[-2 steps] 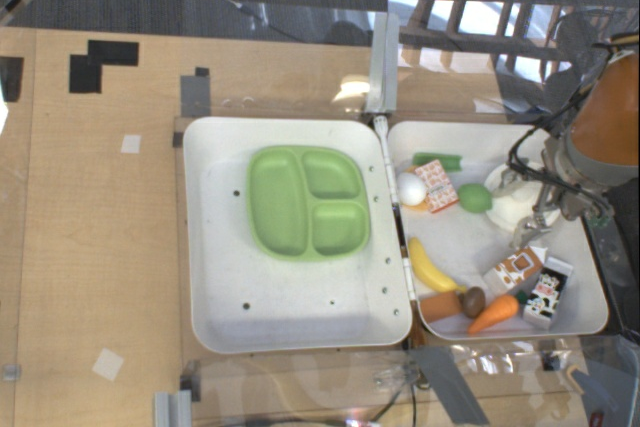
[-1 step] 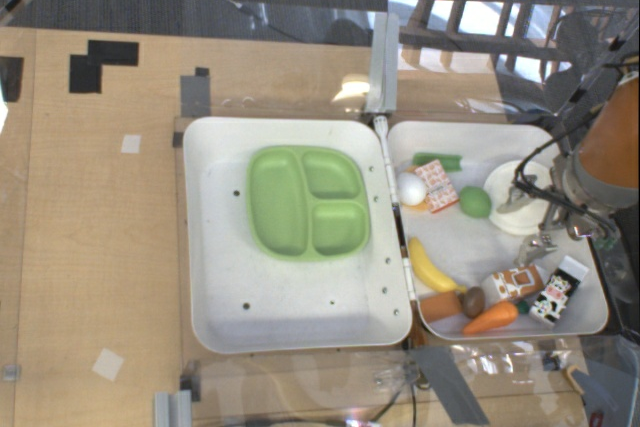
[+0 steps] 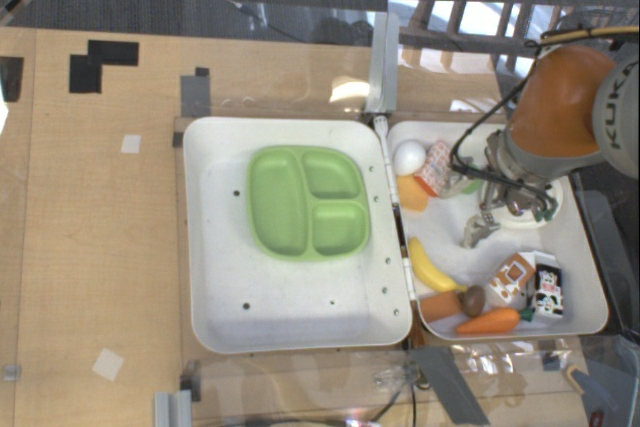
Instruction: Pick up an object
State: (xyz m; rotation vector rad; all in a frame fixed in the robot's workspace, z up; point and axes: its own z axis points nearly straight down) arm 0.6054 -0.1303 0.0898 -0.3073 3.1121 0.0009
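One fixed camera, high above the bench, looking down at a slant.

It faces the left bin (image 3: 290, 235) holding the green divided plate (image 3: 306, 202), which sits near mid-frame; the right bin (image 3: 575, 260) lies just right of it. Wooden bench top (image 3: 90, 245) spreads left of that bin, dark floor beyond it at the top, all seen from moderate distance.

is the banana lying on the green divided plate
No, the banana lies in the right bin beside the carrot, while the green divided plate sits in the left bin.
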